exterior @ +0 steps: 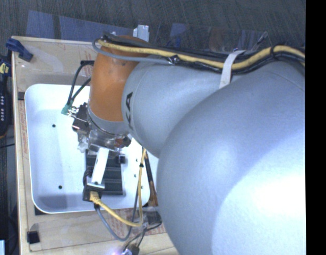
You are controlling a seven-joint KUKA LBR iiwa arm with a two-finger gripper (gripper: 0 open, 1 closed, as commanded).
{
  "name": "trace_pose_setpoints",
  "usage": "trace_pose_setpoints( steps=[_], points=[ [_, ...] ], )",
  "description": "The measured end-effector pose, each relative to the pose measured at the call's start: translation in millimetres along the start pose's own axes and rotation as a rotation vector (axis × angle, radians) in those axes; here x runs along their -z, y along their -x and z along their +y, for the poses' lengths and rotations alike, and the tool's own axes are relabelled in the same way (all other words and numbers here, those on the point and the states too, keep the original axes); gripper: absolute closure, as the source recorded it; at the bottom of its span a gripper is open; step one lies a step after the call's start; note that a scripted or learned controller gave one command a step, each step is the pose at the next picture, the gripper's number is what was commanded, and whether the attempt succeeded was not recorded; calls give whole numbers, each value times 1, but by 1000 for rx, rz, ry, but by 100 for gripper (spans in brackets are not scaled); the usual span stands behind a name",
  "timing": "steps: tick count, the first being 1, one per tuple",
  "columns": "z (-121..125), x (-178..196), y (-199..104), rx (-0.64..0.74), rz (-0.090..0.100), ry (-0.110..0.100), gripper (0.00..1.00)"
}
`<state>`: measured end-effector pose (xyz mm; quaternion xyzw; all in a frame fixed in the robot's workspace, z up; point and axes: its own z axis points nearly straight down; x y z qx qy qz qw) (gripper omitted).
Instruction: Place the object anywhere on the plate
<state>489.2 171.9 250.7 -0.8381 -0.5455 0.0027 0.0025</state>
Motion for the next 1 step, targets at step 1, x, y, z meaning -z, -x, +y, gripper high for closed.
trace_pose_setpoints(
  steps=[1],
  points=[
    [71, -80, -22, 125, -1, 0, 100]
  ],
)
